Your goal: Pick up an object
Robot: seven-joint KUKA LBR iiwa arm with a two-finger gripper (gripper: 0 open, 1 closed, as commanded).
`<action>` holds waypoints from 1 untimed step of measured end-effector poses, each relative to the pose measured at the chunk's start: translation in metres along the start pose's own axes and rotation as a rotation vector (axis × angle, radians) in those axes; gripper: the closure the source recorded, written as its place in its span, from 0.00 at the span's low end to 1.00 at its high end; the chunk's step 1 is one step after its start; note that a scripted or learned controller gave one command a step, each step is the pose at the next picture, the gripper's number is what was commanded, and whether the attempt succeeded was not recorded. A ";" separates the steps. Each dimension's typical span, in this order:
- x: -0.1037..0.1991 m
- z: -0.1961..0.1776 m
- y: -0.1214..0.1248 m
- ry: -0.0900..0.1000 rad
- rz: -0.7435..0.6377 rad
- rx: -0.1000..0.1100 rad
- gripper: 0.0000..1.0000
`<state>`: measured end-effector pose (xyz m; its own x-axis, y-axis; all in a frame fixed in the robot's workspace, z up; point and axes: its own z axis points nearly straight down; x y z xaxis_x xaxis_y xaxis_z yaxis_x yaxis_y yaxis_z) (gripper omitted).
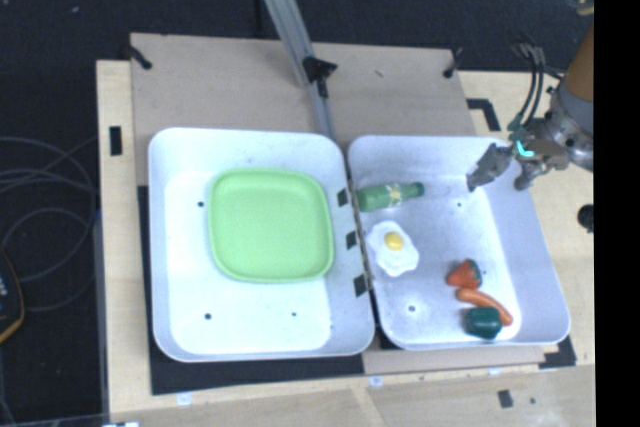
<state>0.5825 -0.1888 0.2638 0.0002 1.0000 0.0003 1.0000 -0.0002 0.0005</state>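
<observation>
While lying flat, green bottle (pixel 389 196), cap rightward.

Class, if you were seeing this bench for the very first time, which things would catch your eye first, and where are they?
The big green plate in the left bin stands out first. Then the toy food in the right bin: a green bottle and a fried egg near the divider, and a carrot toward the near right corner. The arm's hand hovers open over that bin's far right edge.
</observation>
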 end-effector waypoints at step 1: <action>0.000 0.000 0.000 0.000 0.000 0.000 0.00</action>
<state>0.5825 -0.1888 0.2638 0.0002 1.0000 0.0003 1.0000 -0.0002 0.0005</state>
